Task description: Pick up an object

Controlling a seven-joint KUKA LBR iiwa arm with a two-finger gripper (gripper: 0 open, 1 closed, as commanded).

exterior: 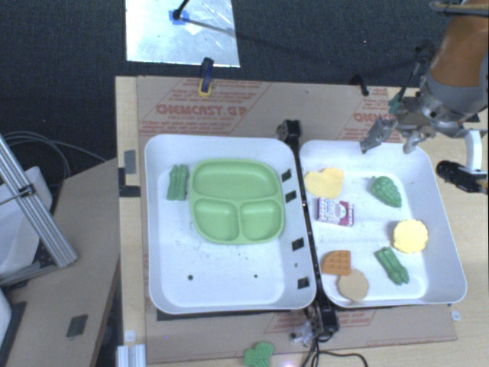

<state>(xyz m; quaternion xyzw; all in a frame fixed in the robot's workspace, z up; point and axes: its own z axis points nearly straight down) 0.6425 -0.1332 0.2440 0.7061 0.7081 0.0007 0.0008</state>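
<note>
- Arm [457, 48]: at upper right, grey with orange band, reaching in over far right corner of right bin.
- Gripper [393, 140]: above far rim of right bin [447, 228], near its back edge. Fingers spread apart, nothing between them.
- Right bin contents, all clear of gripper:
  - yellow heart [325, 182] at far left, near divider;
  - green cone [386, 191] to right of heart, nearest item to gripper;
  - small carton [335, 212], white and magenta, just in front of heart;
  - yellow disc [410, 236] toward right side;
  - green pod [391, 265] in front of disc, lying at a slant;
  - waffle [336, 262], brown, near front left;
  - tan cookie [353, 286] touching or just beside waffle, at front rim.
- Left bin [164, 281]: green tray [235, 201] with three compartments, lying flat in middle; green stick [177, 183] just left of tray, apart from it.
- Black clips [296, 243] spaced along seam between bins.
- Bench: cardboard sheet [252, 105] with red print under both bins; yellow-and-blue clamp [205, 77] at its far edge.
- Foil square [182, 21] on dark floor beyond bench, blue mark on it.
- Green leaf-shaped piece [260, 353] outside bins, on bench at front edge.
</note>
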